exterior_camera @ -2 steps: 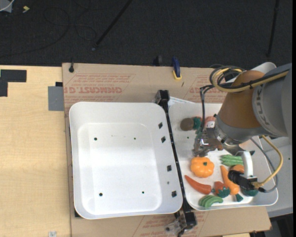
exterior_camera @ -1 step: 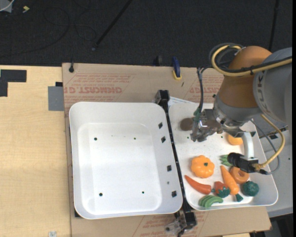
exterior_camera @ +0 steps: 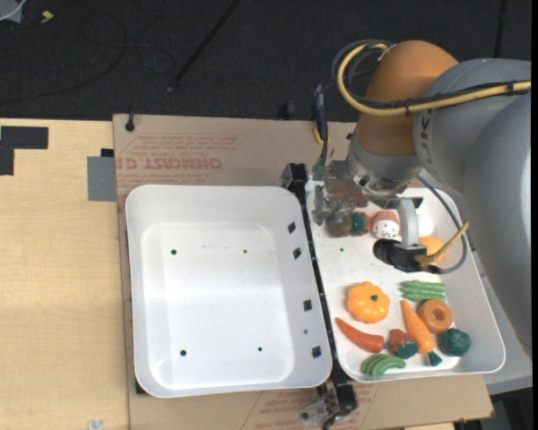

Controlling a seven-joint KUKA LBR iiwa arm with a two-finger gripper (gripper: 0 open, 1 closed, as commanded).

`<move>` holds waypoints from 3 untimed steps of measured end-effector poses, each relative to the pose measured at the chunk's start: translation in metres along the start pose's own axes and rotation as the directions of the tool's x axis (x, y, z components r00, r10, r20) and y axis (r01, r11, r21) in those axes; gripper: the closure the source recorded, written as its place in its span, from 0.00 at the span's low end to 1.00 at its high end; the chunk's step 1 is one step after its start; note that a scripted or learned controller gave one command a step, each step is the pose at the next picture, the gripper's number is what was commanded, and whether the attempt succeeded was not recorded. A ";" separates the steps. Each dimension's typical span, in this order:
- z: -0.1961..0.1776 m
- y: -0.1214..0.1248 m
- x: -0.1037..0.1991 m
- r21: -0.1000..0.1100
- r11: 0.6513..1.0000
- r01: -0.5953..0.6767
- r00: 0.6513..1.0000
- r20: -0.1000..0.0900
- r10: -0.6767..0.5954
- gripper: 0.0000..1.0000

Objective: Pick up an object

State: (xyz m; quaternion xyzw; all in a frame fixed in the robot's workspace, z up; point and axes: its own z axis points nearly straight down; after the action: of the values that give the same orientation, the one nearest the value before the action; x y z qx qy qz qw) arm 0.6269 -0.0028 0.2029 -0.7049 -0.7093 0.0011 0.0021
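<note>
Toy foods are seen in the right bin [exterior_camera: 346, 263], in the lower right of the frame. An orange pumpkin [exterior_camera: 368, 301] sits near the bin's middle, with a red chili [exterior_camera: 360, 334] just below it and a carrot [exterior_camera: 417, 326] to its right. Green pods [exterior_camera: 423, 289] lie above the carrot, an orange ring [exterior_camera: 437, 314] is set against the carrot's right side, and a dark green piece [exterior_camera: 455, 341] lies further toward the lower right. A white and red piece [exterior_camera: 387, 227] lies higher up, close to the end effector [exterior_camera: 334, 211], which is positioned over the bin's upper left corner. Whether it is released or clenched cannot be told. The left bin [exterior_camera: 215, 303] is set alongside on the counter [exterior_camera: 45, 285].
</note>
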 end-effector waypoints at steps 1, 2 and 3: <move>-0.144 -0.008 0.019 -0.018 1.000 -0.003 1.000 0.000 0.003 1.00; -0.073 0.016 -0.008 0.004 1.000 -0.008 1.000 0.003 0.008 1.00; -0.037 0.016 -0.014 0.002 1.000 -0.007 1.000 0.002 0.007 1.00</move>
State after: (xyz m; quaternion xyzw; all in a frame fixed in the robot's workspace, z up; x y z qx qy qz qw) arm 0.6430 -0.0169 0.2394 -0.7074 -0.7068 0.0026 0.0020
